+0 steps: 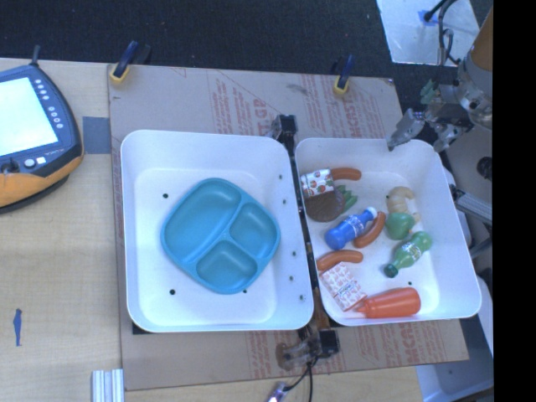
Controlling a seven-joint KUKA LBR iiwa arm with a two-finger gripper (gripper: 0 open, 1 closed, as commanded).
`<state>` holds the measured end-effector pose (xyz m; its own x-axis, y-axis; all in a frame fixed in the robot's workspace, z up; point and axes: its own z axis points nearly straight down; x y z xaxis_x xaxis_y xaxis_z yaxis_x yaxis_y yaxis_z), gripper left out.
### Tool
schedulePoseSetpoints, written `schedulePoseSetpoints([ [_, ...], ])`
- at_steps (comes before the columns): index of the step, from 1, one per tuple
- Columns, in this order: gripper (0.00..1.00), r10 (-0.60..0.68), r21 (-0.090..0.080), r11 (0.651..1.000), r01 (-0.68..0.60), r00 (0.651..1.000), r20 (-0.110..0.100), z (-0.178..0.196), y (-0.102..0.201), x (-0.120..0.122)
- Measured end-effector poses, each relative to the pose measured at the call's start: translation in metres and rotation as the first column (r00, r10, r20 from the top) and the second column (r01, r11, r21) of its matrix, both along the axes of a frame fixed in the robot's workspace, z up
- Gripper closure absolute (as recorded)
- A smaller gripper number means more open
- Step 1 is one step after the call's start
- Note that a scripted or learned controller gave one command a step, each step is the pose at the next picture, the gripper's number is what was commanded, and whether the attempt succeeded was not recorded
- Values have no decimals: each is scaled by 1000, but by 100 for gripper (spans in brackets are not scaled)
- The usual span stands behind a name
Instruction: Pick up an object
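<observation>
My gripper [416,143] hangs over the far right corner of the right bin [456,224], above its rim. Its fingers stand apart with nothing between them. The bin holds several small toys: a blue bottle [350,229], a green bottle [409,254], an orange bottle [389,303], a red and white packet [342,289], a small labelled carton [316,182], a brown disc [322,209], sausages [339,260] and a green pear shape [399,224]. All of them lie apart from the gripper, toward the near left.
The left bin [142,224] holds a blue divided plate [220,234]. A teach pendant [29,132] lies at the bench's left edge. Two clamps [126,61] [342,74] grip the cardboard's far edge. Cables and fittings sit at the far right, behind the gripper.
</observation>
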<state>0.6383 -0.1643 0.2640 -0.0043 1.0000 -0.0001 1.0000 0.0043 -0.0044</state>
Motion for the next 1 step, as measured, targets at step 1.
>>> schedulePoseSetpoints([
  [1,0,1,-1,1000,-1,1000,-1,-173,-16,-20],
])
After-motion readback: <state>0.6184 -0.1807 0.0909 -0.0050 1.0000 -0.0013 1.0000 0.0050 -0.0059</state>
